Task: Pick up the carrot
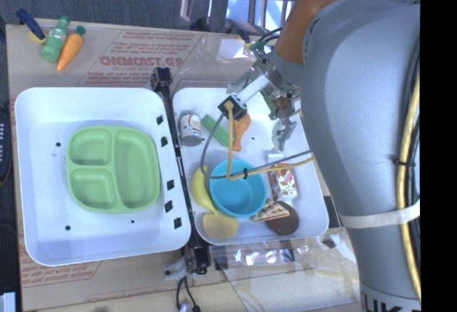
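Two shallow white plastic bins lie side by side. The grey arm reaches over the right bin (pixel 208 99).

- The gripper (pixel 283 131) hangs low over the far half of that bin. I cannot tell whether it is released or clenched, because wrist fittings crowd the view. Nothing shows in its grasp.
- The orange tapered carrot (pixel 241 129) lies on the bin floor just beside the gripper, toward the view's left. It is near the gripper but seems apart from it. Its far end is partly hidden under the wrist's fittings.
- A flat green strip (pixel 216 131) lies alongside the carrot on the side away from the gripper. A small tin can (pixel 190 128) sits past that.
- A printed packet (pixel 283 180) lies nearer the camera than the gripper. The round blue bowl (pixel 238 193) is next to it, with a yellow banana (pixel 201 189) against the bowl's left rim.
- Well apart from the gripper, outside both bins, a second orange carrot toy with a green top (pixel 69 51) lies beside a green bottle (pixel 53 39).

Judgement: the low, off-centre station suggests an approach to the bin carrot that is not yet lined up, so the gripper needs to shift toward the carrot. The green strip lies close enough to be caught along with it.
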Controlling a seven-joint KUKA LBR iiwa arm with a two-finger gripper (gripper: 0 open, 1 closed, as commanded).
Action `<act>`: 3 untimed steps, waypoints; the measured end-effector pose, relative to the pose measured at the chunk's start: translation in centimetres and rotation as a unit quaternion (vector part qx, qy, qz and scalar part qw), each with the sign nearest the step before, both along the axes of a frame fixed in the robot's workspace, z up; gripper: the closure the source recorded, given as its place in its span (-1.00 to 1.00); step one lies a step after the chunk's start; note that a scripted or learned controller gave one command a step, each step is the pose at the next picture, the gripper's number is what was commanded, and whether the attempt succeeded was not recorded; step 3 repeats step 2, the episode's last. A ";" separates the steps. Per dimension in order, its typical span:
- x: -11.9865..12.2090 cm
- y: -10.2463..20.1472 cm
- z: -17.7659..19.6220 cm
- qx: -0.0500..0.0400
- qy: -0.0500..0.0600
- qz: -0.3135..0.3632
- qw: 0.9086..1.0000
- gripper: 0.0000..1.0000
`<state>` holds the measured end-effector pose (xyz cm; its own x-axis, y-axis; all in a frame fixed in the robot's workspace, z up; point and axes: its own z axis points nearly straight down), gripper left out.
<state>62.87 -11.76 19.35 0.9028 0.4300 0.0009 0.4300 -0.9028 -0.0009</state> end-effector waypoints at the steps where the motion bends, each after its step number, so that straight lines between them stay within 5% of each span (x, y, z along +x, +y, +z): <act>1: -1.8 0.6 -10.6 0.002 0.009 0.071 0.997 -1.00; 2: 1.4 -6.0 5.8 -0.002 -0.003 0.027 1.000 -1.00; 3: 1.4 -6.0 5.8 -0.002 -0.003 0.027 1.000 -1.00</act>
